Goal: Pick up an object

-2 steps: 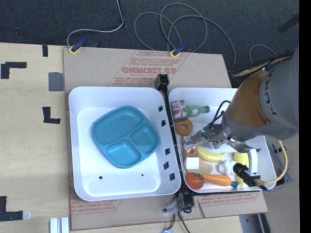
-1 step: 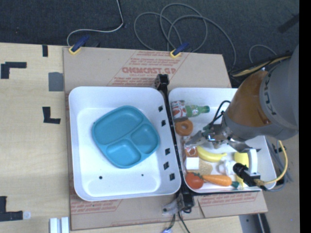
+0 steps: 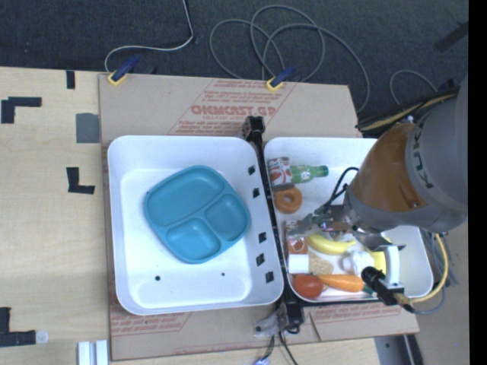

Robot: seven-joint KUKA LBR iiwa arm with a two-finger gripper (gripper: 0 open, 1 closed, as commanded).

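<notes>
At the near edge of the right bin (image 3: pixel 415 258), a carrot (image 3: pixel 342 283) lies touching a red, tomato-like piece (image 3: pixel 306 286), with a white block (image 3: pixel 298 264) and a speckled tan piece (image 3: pixel 323 265) packed just behind them and a banana (image 3: pixel 332 243) resting across the heap. Directly over this pile the grey arm's gripper (image 3: pixel 319 223) hangs low in the bin; whether the claw is spread or closed cannot be told from this angle, and nothing can be seen caught in it. The banana, the item closest beneath it, looks the likeliest thing to be picked up. The crowding is the main hazard: with the pieces touching one another, a descent could land on two at once, or push the banana sideways off the heap so the claw closes on nothing. The banana's curved, smooth skin may also slip out as it is lifted. Just beyond the gripper sits a donut (image 3: pixel 288 199), and behind that a small green-capped bottle (image 3: pixel 299 173) on its side; a sweep of the wrist could send the bottle rolling, or jam the donut against the black divider (image 3: pixel 262 196). In the left bin (image 3: pixel 137 173) a blue divided plate (image 3: pixel 199 213) lies well apart from the action. Farthest off, loose cables (image 3: pixel 289 44) loop beyond the cardboard sheet (image 3: pixel 228 109).
</notes>
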